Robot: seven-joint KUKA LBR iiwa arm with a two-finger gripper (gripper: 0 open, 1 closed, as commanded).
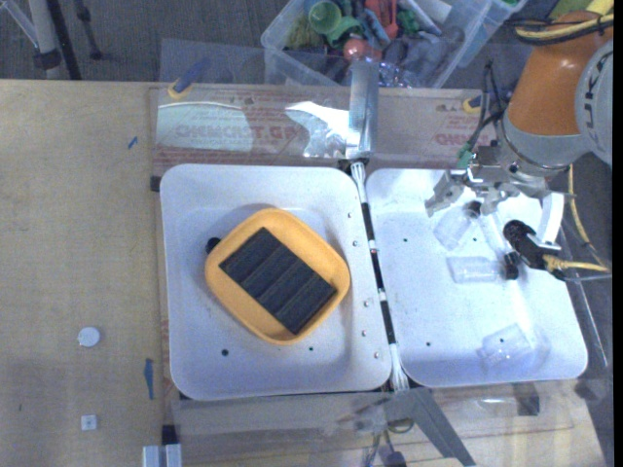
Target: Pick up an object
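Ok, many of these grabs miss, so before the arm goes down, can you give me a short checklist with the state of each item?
1. Gripper over the right bin: ok.
2. Something within reach: ok, clear plastic pieces lie in that bin.
3. Gripper centred over one piece: cannot tell, the pieces are see-through and faint.
4. Nothing between the fingers yet: cannot tell.
5. Yellow object out of the way in the left bin: ok.

A yellow object [277,275] with a black ribbed top lies in the white left bin [185,261].
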